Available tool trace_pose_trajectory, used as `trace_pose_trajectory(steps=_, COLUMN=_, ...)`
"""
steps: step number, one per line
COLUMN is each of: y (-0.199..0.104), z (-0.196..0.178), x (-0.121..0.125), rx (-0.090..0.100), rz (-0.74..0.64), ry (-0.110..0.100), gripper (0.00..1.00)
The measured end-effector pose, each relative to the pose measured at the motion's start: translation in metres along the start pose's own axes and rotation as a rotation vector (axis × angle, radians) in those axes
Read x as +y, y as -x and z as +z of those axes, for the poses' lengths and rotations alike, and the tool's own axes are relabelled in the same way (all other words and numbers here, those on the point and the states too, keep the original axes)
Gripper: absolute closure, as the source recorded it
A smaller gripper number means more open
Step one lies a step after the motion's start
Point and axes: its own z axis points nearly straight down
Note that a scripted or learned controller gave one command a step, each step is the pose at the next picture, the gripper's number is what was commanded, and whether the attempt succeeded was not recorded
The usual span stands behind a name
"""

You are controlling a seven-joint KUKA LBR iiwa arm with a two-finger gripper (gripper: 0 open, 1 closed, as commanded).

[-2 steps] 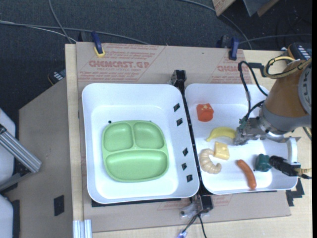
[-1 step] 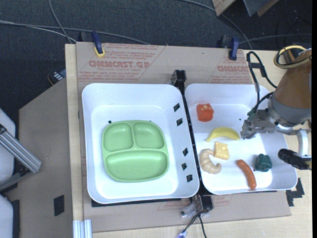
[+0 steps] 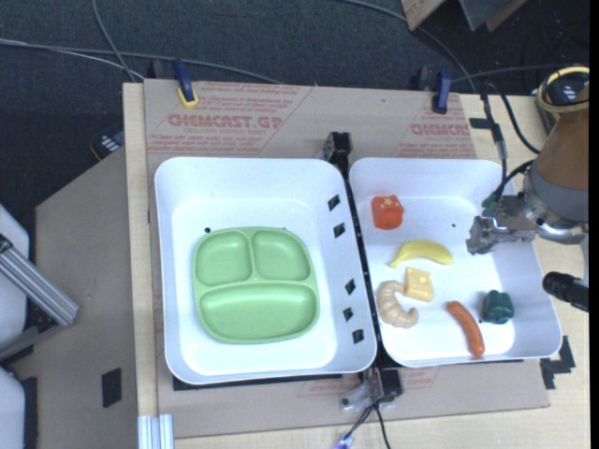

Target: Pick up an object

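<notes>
The right bin [image 3: 440, 178] holds several toy foods: a red pepper [image 3: 387, 210], a yellow banana [image 3: 422, 252], a yellow cheese wedge [image 3: 418, 284], a beige croissant [image 3: 396, 307], an orange-red sausage [image 3: 466, 326] and a dark green broccoli piece [image 3: 496, 307]. My gripper [image 3: 487, 233] hovers over the bin's right part, right of the banana and above the broccoli. Nothing shows between its tips. The arm's orange band and grey wrist rise to its right.
The left bin [image 3: 178, 279] carries a green divided plate [image 3: 255, 283]. A black divider with clips runs between the bins. Cables trail over the bench's far edge and a cardboard box sits at the top right.
</notes>
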Motion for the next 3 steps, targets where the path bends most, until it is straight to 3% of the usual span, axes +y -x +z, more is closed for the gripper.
trace_pose_trajectory(steps=1, y=0.000, z=-0.033, x=0.002, rx=0.000, rz=-0.001, ry=0.000, gripper=1.00)
trace_pose_trajectory(steps=3, y=-0.104, z=-0.017, x=0.012, rx=0.004, rz=-0.006, ry=-0.008, gripper=1.00)
